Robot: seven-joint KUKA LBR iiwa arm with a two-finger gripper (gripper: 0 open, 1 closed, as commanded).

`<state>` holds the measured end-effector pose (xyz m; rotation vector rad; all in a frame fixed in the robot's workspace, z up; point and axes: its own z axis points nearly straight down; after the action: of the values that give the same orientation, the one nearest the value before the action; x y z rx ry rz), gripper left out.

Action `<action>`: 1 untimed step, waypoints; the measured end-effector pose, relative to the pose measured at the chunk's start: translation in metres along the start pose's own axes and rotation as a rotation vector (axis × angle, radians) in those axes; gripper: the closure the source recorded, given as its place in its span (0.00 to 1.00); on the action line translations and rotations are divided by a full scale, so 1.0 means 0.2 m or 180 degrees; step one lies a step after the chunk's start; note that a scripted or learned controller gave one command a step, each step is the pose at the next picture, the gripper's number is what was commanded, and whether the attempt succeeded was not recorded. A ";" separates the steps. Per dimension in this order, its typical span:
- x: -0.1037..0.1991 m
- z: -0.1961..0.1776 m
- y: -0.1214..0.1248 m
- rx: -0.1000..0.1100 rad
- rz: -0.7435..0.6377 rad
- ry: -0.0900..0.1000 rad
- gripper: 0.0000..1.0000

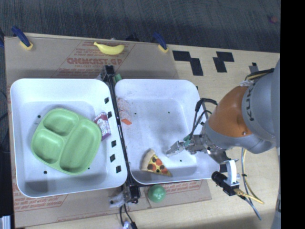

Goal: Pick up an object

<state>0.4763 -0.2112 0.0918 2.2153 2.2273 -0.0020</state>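
A toy pizza slice (155,163) lies near the front edge of the right bin (157,90). My gripper (174,148) is low inside that bin, just right of and slightly behind the slice, with nothing visibly in it. A small orange scrap (126,121) lies by the right bin's left wall. In the left bin (24,94) a green divided plate (66,140) lies flat, and a maroon-and-white packet (102,124) rests at its right rim.
A green ball (156,192) sits outside the bins on the cardboard at the front. A yellow banana (109,47) lies behind the bins. The arm's orange band (228,116) hangs over the right bin's right wall. Blue clamps (22,37) hold the cardboard's back edge.
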 end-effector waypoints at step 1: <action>0.00 -0.05 0.01 -0.0003 -0.0015 -0.0007 1.00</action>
<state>0.4774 -0.2112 0.1021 2.2084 2.2311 -0.0034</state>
